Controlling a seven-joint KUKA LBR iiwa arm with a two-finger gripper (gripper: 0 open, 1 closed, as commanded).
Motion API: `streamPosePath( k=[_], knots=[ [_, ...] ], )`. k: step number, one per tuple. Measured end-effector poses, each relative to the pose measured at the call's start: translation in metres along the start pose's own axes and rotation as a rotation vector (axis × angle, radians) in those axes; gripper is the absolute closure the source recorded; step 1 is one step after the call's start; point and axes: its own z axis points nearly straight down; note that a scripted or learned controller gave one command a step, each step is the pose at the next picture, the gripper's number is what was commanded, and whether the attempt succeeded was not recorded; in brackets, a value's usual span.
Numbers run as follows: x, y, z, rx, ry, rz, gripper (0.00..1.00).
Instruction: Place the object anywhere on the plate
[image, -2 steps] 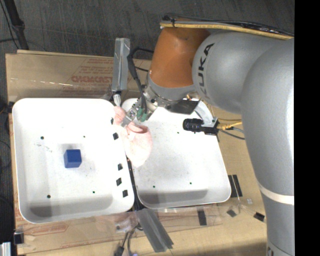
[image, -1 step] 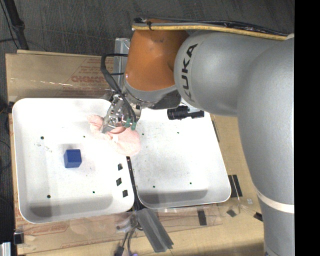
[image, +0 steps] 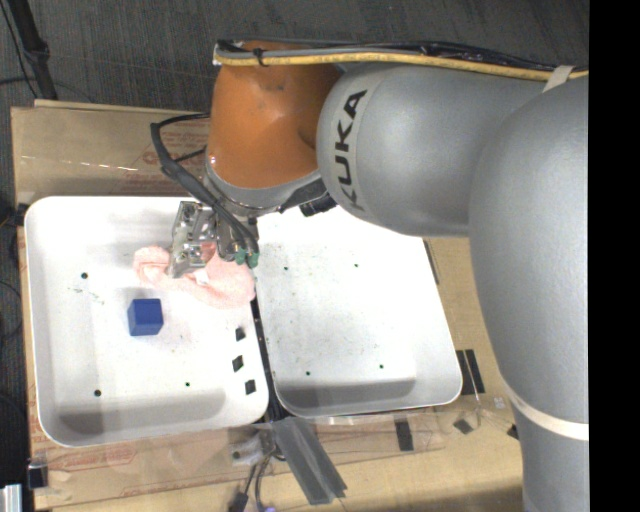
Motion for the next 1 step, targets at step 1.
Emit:
streamPosePath(
  k=[1],
  knots=[
    [-0.0002,-0.0003,-0.0004,0.000,-0.001,0.000,0.00]
  ],
)
